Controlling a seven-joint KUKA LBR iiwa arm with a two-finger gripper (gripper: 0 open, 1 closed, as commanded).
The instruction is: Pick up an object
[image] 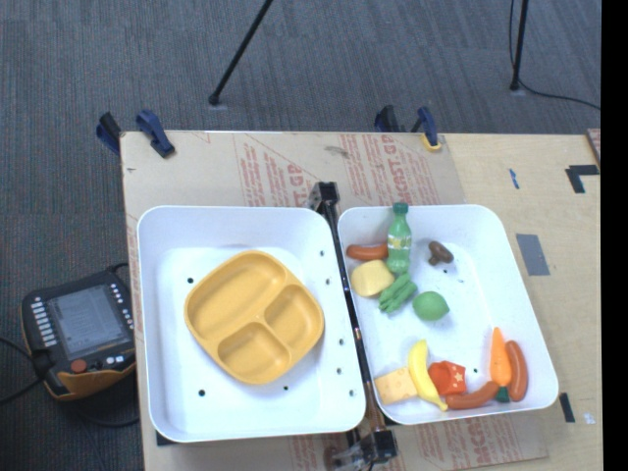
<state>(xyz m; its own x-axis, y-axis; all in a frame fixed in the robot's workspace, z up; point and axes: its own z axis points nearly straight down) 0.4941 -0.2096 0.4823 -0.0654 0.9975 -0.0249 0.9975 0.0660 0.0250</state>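
One fixed camera looks down at a slant from above the bench [294, 160]. Both white bins [162, 263] fit in frame, moderately distant

Bench [491, 170] w/ 2 white bins: left [162, 263], right [491, 238], side by side.

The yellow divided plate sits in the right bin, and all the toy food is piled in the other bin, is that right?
Not quite. In the camera view the yellow divided plate sits in the left bin, not the right one. The toy food, such as the banana and green bottle, lies in the right bin.
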